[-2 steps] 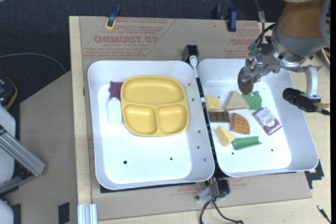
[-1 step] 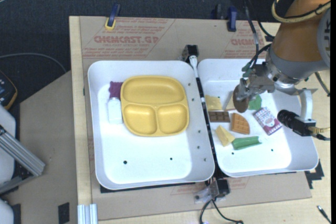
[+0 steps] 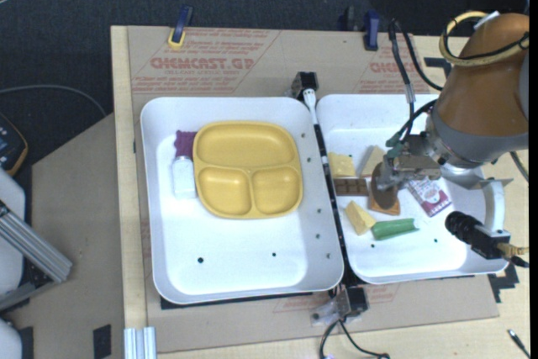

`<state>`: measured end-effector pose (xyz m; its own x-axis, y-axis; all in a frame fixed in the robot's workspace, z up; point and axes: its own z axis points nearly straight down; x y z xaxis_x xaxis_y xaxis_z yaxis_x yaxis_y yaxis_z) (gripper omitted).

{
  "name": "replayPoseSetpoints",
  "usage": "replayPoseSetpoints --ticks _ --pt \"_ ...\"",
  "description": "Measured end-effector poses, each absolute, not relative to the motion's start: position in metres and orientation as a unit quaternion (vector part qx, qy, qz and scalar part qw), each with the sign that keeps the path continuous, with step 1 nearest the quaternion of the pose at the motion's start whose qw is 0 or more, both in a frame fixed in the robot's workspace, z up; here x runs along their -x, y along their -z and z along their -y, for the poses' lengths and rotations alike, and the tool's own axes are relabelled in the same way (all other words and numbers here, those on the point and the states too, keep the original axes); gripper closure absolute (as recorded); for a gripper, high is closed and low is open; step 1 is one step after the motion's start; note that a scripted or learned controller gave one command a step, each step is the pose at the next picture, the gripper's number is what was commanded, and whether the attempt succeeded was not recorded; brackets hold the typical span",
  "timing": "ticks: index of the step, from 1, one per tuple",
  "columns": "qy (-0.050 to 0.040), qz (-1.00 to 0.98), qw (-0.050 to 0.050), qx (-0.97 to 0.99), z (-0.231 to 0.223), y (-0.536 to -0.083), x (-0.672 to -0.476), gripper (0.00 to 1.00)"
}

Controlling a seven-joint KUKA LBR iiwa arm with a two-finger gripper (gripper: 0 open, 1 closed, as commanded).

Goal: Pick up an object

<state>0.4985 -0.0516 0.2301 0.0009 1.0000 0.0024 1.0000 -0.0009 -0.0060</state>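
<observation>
My gripper (image 3: 385, 194) is lowered into the right bin (image 3: 420, 261), near its middle. Right under and around it lie a brown bar (image 3: 346, 187) and a brownish round thing (image 3: 387, 203); whether either is held cannot be made out. A yellow wedge (image 3: 360, 219) and a green piece (image 3: 393, 228) lie just in front of the gripper. To its right rests a red-and-white packet (image 3: 430, 198). A pale yellow block (image 3: 340, 164) and an orange-yellow piece (image 3: 370, 159) sit behind it to the left.
The left bin (image 3: 235, 265) holds a yellow divided plate (image 3: 248, 168), with a purple thing (image 3: 184, 142) and a white thing (image 3: 182, 177) at the plate's left side. The ridge between the bins (image 3: 326, 189) runs close to the gripper's left.
</observation>
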Motion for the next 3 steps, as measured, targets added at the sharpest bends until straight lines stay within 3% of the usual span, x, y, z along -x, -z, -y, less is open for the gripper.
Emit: replayPoseSetpoints --ticks 1,2,3 --pt "-0.0007 0.707 0.002 0.707 0.047 -0.235 -0.481 1.00" --pt "-0.0014 0.707 0.002 0.707 0.053 -0.216 -0.485 1.00" --pt "0.0009 0.708 -0.001 0.707 0.048 -0.234 -0.488 1.00"
